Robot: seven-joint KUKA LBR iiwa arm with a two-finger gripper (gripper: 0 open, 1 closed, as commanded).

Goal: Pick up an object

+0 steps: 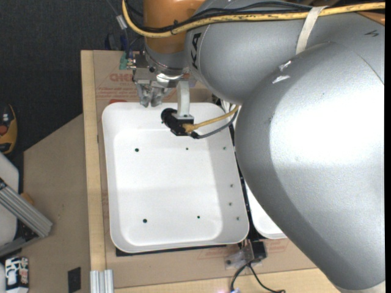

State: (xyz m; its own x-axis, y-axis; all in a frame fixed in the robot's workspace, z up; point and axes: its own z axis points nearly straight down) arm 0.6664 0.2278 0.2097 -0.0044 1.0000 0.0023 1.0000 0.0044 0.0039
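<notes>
At the left bin's (122, 182) far rim, one gripper (149, 96); jaws' state unclear.

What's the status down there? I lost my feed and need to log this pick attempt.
Gripper at far rim of left bin, fingers' state unclear. No object seen in its grasp. Arm hides most of right bin.

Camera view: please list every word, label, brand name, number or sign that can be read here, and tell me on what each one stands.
No text here reads in full.
Black letters on the grey arm, beside the orange band: partly hidden, not readable.
Red print on the cardboard sheet behind the white bin: too blurred to read.
Black-and-white label at the lower left corner: too small to read.
</notes>
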